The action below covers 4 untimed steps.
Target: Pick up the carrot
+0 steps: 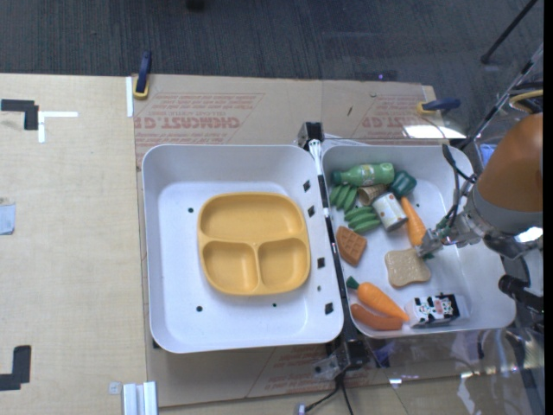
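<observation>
The arm point(510, 180) comes in from the right and reaches into the right bin point(484, 296), with its orange band above the wrist. The gripper point(429, 247) is low inside this bin, just beside the lower end of a thin carrot point(413, 220) and at the upper right corner of the bread slice point(407, 268). Whether it is wide, narrow or holding something I cannot tell, because its tip is small and dark against the things under it. There are two carrots in the right bin. The thin one lies tilted, between the can point(390, 211) and the gripper. The thick carrot point(378, 296) lies near the front of the bin, with its green end toward the left, and it touches a red-orange sausage-like piece point(373, 319) just below it. Beside them, to the right, is a small black and white carton point(433, 309). At the back of the bin lies a green bottle point(365, 175), and under it some green vegetables point(354, 209). A waffle piece point(351, 245) lies near the left wall. The left bin point(164, 258) holds a yellow tray point(253, 241) with three compartments.
</observation>
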Tool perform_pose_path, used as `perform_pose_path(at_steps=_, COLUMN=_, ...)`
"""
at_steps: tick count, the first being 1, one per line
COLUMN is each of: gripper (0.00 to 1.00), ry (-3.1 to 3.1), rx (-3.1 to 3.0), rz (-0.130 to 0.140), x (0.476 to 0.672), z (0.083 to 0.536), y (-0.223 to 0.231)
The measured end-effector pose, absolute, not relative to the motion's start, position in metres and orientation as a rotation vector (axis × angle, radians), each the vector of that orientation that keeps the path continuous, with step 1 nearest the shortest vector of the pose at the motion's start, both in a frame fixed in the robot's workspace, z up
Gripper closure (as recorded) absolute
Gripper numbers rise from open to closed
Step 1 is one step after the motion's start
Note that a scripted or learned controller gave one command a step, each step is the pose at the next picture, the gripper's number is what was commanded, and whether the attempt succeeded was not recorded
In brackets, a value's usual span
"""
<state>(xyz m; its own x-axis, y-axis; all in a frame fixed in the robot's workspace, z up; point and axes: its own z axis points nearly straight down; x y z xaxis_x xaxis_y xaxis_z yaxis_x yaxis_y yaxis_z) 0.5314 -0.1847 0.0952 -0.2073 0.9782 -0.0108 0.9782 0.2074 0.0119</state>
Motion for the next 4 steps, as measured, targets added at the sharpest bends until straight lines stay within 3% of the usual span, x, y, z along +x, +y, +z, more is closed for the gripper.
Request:
perform_pose_path(at_steps=1, gripper=1.00, ry=2.668, rx=1.632, rz=0.005, x=0.533, z=0.095, y=-0.134)
perform_pose_path(at_steps=2, gripper=1.00, ry=2.412, rx=1.991, rz=0.009, x=0.519, z=0.094, y=-0.101)
perform_pose_path(at_steps=3, gripper=0.00, ry=2.421, rx=1.998, rz=0.001, x=0.516, z=0.090, y=-0.100)
perform_pose_path(at_steps=4, gripper=0.00, ry=2.408, rx=2.020, rz=0.000, x=0.479, z=0.089, y=-0.097)
